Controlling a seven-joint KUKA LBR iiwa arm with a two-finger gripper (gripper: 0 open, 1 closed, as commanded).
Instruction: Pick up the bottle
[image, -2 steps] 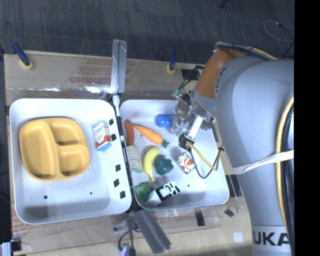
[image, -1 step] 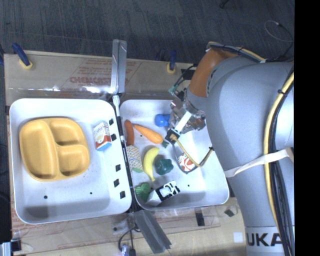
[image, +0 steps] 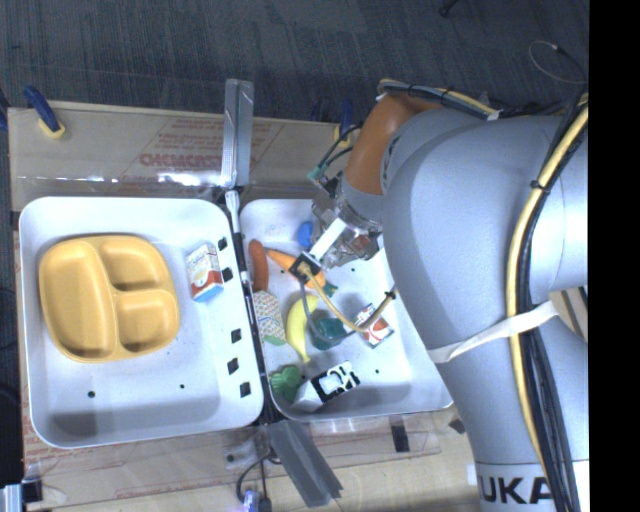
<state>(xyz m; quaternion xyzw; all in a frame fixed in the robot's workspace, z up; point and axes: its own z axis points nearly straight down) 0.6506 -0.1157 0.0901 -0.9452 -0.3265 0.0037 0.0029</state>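
One arm's jaws hover above the right bin (image: 420, 385), bottle (image: 326, 328) below

Dark floor (image: 150, 45), perhaps carpet.

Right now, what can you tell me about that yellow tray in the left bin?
The yellow tray looks like smooth moulded plastic, rounded at the corners, with three shallow compartments: one long one on its left side and two smaller ones on its right. It lies flat on the floor of the left bin, apart from the small carton beside it.
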